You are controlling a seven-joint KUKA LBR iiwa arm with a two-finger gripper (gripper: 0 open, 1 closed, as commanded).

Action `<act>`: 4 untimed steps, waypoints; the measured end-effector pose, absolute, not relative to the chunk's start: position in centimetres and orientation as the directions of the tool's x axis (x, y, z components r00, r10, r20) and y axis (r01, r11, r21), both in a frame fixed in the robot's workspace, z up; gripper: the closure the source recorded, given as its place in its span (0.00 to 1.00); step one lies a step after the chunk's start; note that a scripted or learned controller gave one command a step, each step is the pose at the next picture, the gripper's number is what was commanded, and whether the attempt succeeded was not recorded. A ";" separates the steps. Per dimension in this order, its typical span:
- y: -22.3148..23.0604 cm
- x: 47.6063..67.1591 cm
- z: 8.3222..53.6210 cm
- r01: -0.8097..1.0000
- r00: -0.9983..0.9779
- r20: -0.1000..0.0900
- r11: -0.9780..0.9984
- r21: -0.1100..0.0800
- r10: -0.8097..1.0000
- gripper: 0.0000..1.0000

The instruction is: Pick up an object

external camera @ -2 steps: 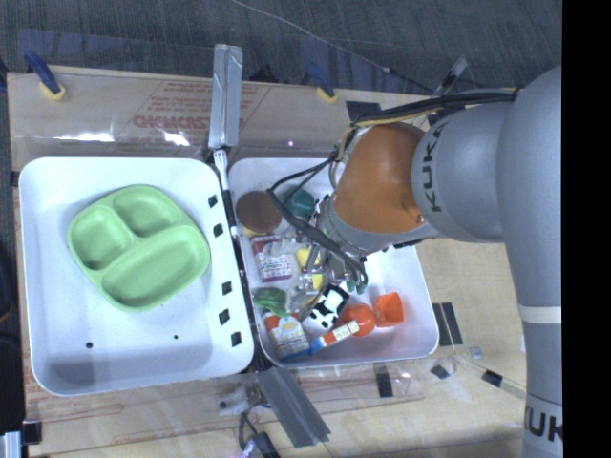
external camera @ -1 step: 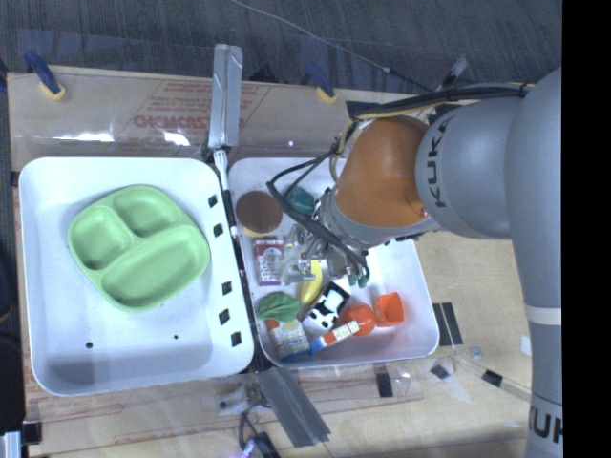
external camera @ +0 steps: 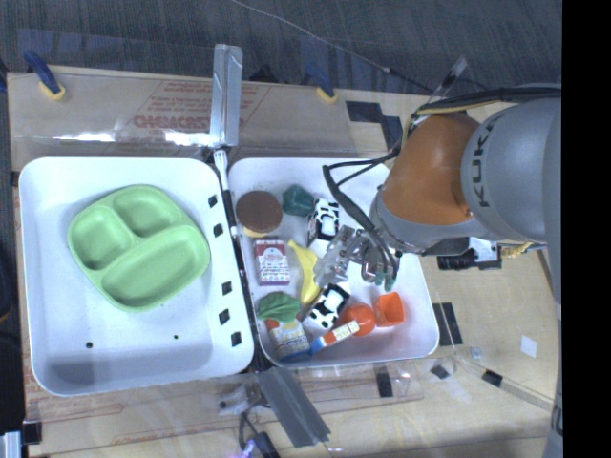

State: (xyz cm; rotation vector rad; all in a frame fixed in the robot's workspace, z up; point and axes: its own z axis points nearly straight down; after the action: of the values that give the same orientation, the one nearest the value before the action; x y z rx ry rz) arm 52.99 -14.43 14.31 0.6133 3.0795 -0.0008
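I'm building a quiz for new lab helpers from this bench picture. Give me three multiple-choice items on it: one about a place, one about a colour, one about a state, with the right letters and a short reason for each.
1. Where does the green divided plate lie?
A. in the left bin
B. in the right bin
C. on the bench outside the bins

2. What colour is the small cup near the right bin's lower right corner?
A. blue
B. orange
C. white

3. How does the gripper stand with respect to the right bin?
A. over the left bin
B. raised well outside both bins
C. down among the items in the right bin

Answers:
1 A, the plate sits alone on the left bin's white floor.
2 B, the cup shows plainly orange beside the red piece.
3 C, the gripper sits low by the banana, among the clutter.
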 end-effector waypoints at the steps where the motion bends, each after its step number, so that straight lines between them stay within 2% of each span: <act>1: -9.9 49.5 10.7 0.507 -0.862 -0.009 0.862 0.004 0.507 1.00; 2: -10.7 47.8 18.0 0.633 -0.774 -0.004 0.774 0.002 0.633 1.00; 3: -9.5 50.2 9.3 0.815 -0.580 -0.003 0.580 0.004 0.815 1.00; 4: -5.4 53.7 27.2 0.832 -0.555 -0.006 0.555 0.009 0.832 1.00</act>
State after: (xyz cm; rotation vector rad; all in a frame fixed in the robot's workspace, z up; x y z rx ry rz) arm 53.68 -5.36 27.21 1.4766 2.7616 0.0078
